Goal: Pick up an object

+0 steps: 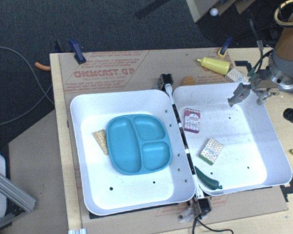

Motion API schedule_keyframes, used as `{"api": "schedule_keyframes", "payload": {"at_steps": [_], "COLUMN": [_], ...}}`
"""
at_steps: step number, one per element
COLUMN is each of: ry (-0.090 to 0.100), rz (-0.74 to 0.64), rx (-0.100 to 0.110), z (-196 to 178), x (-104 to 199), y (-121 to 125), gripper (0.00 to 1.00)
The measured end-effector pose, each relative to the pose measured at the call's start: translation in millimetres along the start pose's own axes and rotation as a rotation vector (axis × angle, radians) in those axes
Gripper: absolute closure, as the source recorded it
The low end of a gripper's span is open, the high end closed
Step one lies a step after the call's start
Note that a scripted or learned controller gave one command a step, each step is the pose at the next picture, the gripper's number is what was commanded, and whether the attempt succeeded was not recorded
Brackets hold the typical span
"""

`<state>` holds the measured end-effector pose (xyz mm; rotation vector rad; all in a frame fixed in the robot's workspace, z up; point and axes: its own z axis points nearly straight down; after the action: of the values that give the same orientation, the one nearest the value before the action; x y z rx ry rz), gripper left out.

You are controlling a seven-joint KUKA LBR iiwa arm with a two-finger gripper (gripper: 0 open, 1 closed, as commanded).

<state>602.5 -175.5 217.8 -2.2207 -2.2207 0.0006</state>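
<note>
From the camera view we look down on a tabletop (pixel 134 70) covered with brown printed board, carrying two shallow white bins side by side. The left bin (pixel 86 142) holds a blue divided plate (pixel 138 142) at its middle, with three compartments, and a tan cracker-like piece (pixel 100 139) lying just beside the plate's left edge, touching or slightly tucked under it.

The right bin (pixel 267 146) holds three things. A small red and white packet (pixel 192 120) lies flat near the bin's left wall, toward the far side. A small box with a speckled, pale yellow face (pixel 211 150) lies near the middle of the bin, closer to the left wall, tilted on a diagonal. A dark green object (pixel 208 180) rests in the near left corner, against the divider between the bins.

We see the gripper (pixel 249 94) at the far right corner of the right bin, above its rim, with the grey arm (pixel 284 66) reaching in from the right edge of the tabletop. Its fingers appear slightly parted and we see nothing between them; they are well apart from the packet, the box and the green object.

Beyond the bins, near the far edge of the tabletop, a yellow bottle (pixel 214 64) lies on its side, and blue clamps (pixel 76 50) grip the far edge.
</note>
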Motion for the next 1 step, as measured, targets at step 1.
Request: {"api": "schedule_keyframes", "payload": {"at_steps": [1], "ry": [0.001], "rz": [-0.001], "rx": [0.001], "z": [41.7], "x": [58.1], "y": [-32.6], "gripper": [0.0]}}
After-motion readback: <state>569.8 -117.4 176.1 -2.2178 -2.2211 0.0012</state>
